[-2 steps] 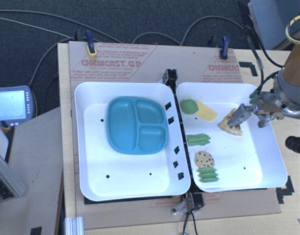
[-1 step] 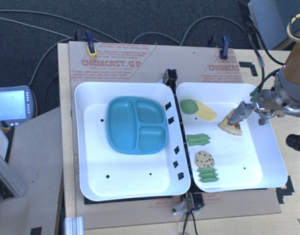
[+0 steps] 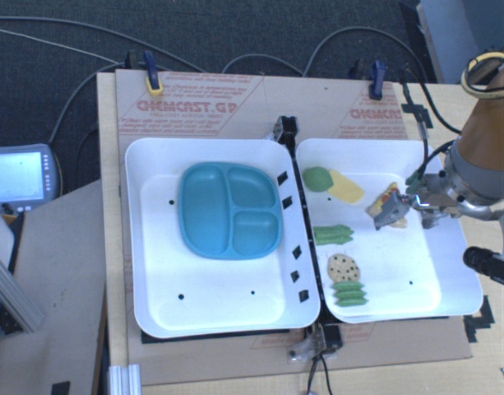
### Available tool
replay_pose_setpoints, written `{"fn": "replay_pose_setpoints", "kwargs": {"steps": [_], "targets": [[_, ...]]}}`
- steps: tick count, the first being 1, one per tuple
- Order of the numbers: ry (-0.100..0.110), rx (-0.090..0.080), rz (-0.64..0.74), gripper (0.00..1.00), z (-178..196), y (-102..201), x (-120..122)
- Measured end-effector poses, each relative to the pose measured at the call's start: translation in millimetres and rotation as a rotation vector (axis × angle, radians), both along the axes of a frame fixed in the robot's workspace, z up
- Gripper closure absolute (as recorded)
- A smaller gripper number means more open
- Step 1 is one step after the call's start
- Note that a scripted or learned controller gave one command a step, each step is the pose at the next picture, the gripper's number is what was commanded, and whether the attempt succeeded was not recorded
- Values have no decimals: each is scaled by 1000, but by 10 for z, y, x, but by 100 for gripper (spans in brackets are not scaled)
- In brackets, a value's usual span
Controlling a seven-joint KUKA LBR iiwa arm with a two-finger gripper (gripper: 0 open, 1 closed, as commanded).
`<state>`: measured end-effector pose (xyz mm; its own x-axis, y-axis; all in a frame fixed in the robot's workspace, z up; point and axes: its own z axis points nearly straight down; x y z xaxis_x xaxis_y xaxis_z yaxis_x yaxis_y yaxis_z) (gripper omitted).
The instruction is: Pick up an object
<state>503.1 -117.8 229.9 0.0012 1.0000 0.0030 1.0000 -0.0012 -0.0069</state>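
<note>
end effector (image 3: pixel 389 211) low over the right-hand shallow white plastic bin (image 3: pixel 449 299), near its upper right part, reaching in from the right. whether apart or together: cannot tell, too dark and small. small orange and yellow object (image 3: pixel 390 194) touching or just behind the tip, partly covered, shape hard to make out; not seen held. flat yellow piece (image 3: pixel 347 189) just beside, to the left, with round green piece (image 3: pixel 316 178) beyond it. long green pod-like piece (image 3: pixel 332 235) left and below, long axis lying toward the tip. speckled round cookie (image 3: pixel 343 267) and ridged green piece (image 3: pixel 348 294) further below. blue divided plastic tray (image 3: pixel 230 211) well apart, in the left bin. nearest candidate, judged: the orange object.
</note>
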Motion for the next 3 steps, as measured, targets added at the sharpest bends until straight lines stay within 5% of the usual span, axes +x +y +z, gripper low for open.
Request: {"fn": "replay_pose_setpoints", "kwargs": {"steps": [2,3], "targets": [[-1,0,1,0,-841,56,-13],[-6,-1,0,100,-716,53,-3]]}}
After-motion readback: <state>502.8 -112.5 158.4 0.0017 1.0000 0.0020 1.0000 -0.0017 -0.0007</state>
